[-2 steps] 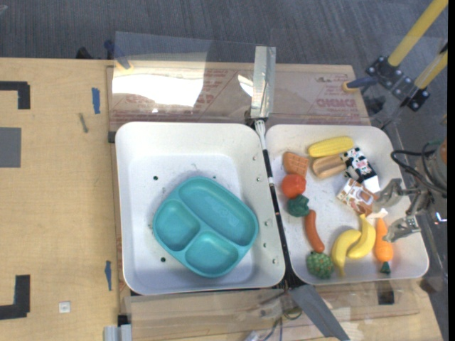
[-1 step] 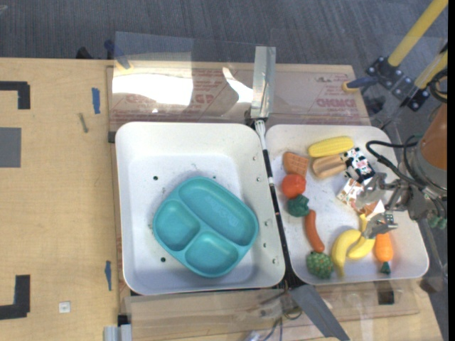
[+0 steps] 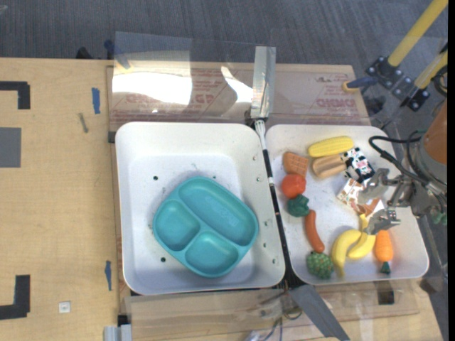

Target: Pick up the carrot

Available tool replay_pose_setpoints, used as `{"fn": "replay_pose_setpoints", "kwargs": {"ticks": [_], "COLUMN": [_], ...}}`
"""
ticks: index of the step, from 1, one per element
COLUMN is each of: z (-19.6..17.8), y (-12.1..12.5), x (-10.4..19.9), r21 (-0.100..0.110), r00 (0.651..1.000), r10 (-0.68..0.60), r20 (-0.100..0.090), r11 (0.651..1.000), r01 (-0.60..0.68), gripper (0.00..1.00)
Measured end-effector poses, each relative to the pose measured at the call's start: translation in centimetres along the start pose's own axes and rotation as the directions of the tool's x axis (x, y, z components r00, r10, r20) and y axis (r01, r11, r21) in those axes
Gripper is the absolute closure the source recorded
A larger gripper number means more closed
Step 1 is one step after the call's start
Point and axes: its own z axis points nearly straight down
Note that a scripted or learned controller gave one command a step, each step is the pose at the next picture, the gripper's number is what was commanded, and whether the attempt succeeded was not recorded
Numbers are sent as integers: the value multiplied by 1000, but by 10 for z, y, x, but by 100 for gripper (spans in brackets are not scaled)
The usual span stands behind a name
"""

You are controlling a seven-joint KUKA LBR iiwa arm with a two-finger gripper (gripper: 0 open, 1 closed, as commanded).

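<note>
The carrot (image 3: 384, 246) is a short orange toy with a green stem. It lies near the front right corner of the right bin (image 3: 416, 270), just right of the yellow bananas (image 3: 352, 246). My gripper (image 3: 384, 216) hangs over the bin's right side, directly above and slightly behind the carrot. The arm reaches in from the right edge. Nothing shows in the gripper's grasp.
The right bin also holds a corn cob (image 3: 330, 146), a hot dog bun (image 3: 328, 165), a cow toy (image 3: 359, 166), a tomato (image 3: 293, 185), a red sausage (image 3: 315, 231), broccoli (image 3: 320, 263) and a crinkled packet (image 3: 355, 194). A teal divided plate (image 3: 205, 224) lies in the left bin.
</note>
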Motion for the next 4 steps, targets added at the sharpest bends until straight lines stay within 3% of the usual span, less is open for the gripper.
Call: {"fn": "replay_pose_setpoints", "kwargs": {"ticks": [1, 2, 3, 4], "z": [-28, -69, -63, -30], "y": [50, -55, -2, -45], "x": [-34, -85, -156, -178], "r21": [-2, 5, -4, -2], "r00": [926, 947, 943, 896], "r10": [-378, -322, -332, -444], "r20": [-1, -1, -2, -2], "r11": [926, 947, 943, 896], "r01": [378, 322, 332, 444], "gripper": [100, 100, 100, 100]}}
